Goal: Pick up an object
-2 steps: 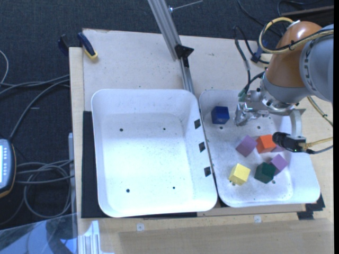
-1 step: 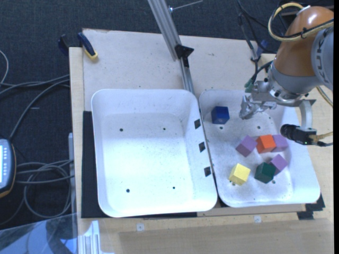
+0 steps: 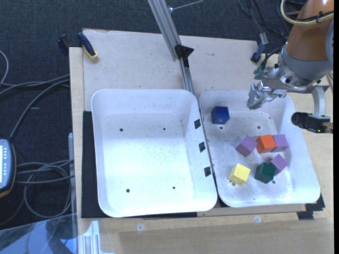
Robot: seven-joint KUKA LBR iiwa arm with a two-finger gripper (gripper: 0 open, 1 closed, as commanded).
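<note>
The right bin (image 3: pixel 296 187) holds several small blocks: a blue cube (image 3: pixel 220 115) near its back left, a purple block (image 3: pixel 246 146), an orange block (image 3: pixel 266 143), another purple block (image 3: pixel 280 141), a third purple one (image 3: pixel 279 162), a dark green block (image 3: pixel 265 172) and a yellow block (image 3: pixel 240 174). My gripper (image 3: pixel 256 100) hangs above the back of this bin, to the right of the blue cube and up from the orange block. Nothing shows between its fingers.
The left bin (image 3: pixel 145 152) lies beside the right one. A slanted metal bar (image 3: pixel 168 23) crosses the bench's back. A blue and yellow clamp (image 3: pixel 88 46) sits at the back left corner. Cables lie on the floor at left.
</note>
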